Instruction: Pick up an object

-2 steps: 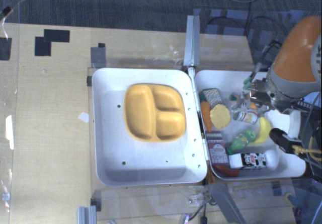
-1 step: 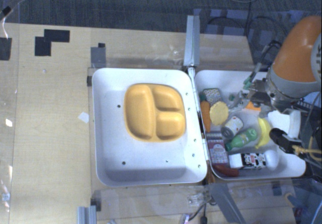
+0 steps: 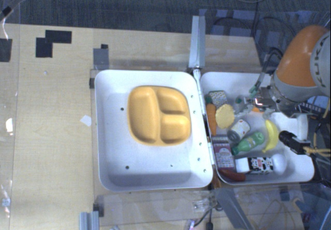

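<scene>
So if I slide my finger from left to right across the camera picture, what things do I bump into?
Black tape marks on the bench → left white bin → yellow divided tray → carrot at the right bin's left edge → green bottle → banana → the arm's orange band.

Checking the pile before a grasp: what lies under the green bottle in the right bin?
The green bottle lies tilted across a banana and beside a small can. Whatever sits directly beneath it is covered.
</scene>
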Tool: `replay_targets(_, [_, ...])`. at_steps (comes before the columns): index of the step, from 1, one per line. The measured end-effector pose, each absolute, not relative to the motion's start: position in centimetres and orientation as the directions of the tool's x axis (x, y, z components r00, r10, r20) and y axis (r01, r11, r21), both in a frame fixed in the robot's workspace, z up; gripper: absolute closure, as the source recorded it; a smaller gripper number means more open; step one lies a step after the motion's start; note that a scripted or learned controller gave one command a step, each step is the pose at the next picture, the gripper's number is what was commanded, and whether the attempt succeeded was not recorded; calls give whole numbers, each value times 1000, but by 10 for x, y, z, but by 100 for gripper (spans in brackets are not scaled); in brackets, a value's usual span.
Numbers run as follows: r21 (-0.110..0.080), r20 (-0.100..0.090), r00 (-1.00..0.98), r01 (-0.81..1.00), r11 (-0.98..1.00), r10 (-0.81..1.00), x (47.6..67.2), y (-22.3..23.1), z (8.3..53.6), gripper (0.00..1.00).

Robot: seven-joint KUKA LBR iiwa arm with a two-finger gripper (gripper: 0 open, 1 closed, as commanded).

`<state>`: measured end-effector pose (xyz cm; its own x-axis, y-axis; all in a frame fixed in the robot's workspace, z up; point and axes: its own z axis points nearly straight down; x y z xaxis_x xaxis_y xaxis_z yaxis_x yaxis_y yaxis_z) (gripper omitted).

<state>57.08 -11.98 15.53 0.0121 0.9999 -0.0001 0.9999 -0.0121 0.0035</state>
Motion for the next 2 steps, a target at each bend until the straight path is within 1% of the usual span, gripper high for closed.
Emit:
replay_targets(1, [10,1,186,982,-186,983,581,-172,89,0])
replay_targets(2, [7,1,360,933,-360,933,627,-179,106,0])
